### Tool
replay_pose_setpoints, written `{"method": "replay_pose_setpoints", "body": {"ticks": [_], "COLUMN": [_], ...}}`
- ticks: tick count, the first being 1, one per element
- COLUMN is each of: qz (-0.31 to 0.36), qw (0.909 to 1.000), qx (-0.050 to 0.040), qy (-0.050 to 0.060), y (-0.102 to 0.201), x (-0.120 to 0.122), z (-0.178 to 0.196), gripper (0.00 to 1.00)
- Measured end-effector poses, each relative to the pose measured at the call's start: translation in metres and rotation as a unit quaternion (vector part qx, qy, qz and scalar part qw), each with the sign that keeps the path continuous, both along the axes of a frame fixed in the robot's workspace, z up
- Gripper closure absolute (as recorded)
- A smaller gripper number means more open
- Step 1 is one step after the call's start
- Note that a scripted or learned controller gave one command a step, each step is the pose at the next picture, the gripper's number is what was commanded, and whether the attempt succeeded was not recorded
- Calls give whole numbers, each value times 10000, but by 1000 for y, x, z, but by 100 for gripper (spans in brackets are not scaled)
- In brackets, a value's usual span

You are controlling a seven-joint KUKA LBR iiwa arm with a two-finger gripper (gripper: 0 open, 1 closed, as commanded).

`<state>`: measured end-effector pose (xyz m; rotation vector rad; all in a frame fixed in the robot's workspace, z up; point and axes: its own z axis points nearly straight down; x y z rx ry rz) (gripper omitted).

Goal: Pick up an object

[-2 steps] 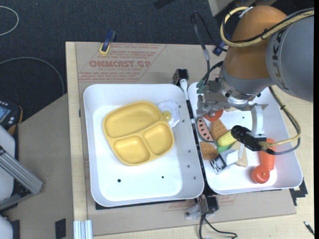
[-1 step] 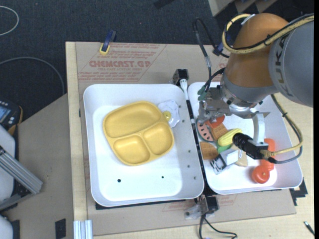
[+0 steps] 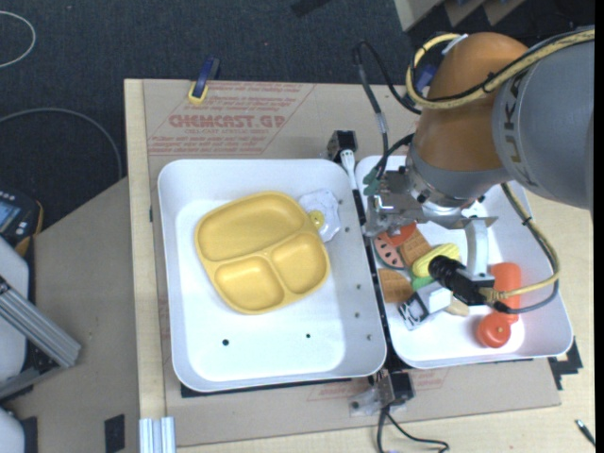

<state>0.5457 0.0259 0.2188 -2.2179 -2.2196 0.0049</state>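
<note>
My gripper [image 3: 404, 223] hangs low over the left part of the right bin [image 3: 538, 343], under the grey and orange wrist. Just below it lie a red watermelon-slice toy [image 3: 386, 249] and a brown cracker-like piece [image 3: 413, 244]. A yellow-green toy [image 3: 442, 253] sits beside them. An orange cylinder [image 3: 507, 277] and an orange-red round piece [image 3: 493, 329] rest further right. Nothing can be seen held between the gripper's tips, which the wrist hides.
The left bin [image 3: 189, 347] holds a yellow divided plate [image 3: 262, 251] and a small clear plastic item [image 3: 319, 206] at the plate's upper right corner. A raised divider [image 3: 366, 281] separates the two bins. The arm covers much of the right bin's back half.
</note>
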Motion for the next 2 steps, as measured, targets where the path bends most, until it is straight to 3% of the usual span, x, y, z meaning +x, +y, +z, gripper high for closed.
{"method": "replay_pose_setpoints", "body": {"ticks": [2], "qz": [-11], "qw": [10000], "qx": [-4], "qy": [-29], "y": [-18], "x": [7], "z": [3], "gripper": [100]}}
